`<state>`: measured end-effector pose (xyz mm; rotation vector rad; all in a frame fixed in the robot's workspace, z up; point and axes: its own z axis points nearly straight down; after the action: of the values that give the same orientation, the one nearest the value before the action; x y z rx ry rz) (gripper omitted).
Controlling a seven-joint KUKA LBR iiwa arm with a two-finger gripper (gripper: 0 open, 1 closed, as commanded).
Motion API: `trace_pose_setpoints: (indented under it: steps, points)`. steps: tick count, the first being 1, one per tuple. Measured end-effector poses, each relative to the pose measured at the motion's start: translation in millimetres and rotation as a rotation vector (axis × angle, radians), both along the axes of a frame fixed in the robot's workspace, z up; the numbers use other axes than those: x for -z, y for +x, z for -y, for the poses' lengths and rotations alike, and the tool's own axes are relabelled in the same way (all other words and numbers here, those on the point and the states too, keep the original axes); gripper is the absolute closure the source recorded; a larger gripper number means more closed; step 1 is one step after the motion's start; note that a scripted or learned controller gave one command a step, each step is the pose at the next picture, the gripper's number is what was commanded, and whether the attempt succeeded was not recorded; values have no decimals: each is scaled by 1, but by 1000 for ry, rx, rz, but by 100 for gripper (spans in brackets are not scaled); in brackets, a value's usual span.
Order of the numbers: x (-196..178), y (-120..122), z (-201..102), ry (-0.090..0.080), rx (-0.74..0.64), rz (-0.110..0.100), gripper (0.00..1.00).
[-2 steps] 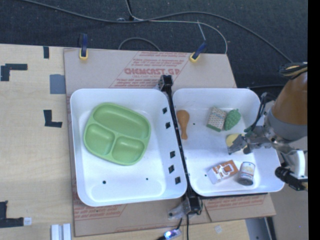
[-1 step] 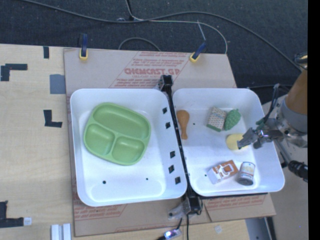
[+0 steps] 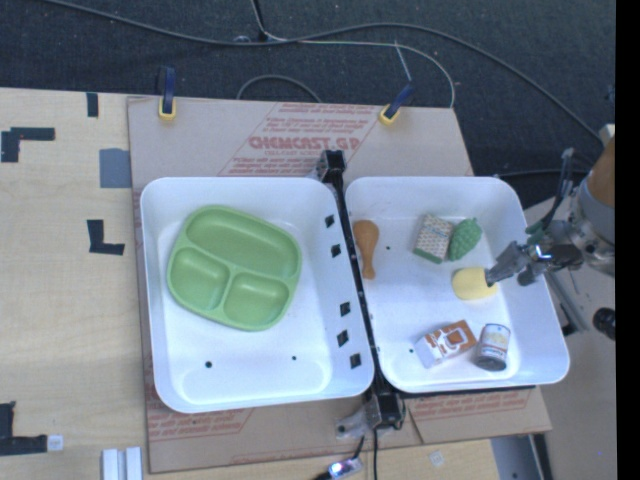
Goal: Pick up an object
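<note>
One glossy green three-compartment plate (image 3: 234, 267) is lying in the left bin (image 3: 160, 368). In the right bin (image 3: 540, 368), an orange drumstick (image 3: 366, 245) is sitting by the left wall; a rounded yellow piece (image 3: 471, 284) is touching the gripper (image 3: 500, 271), whose finger state I cannot tell, reaching over the right rim.
</note>
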<state>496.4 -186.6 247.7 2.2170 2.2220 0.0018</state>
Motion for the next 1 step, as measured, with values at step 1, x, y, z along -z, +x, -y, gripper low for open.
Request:
trace_pose_setpoints:
  steps: [1]
  points:
    - [12,5,-51,2,-3,-4,100]
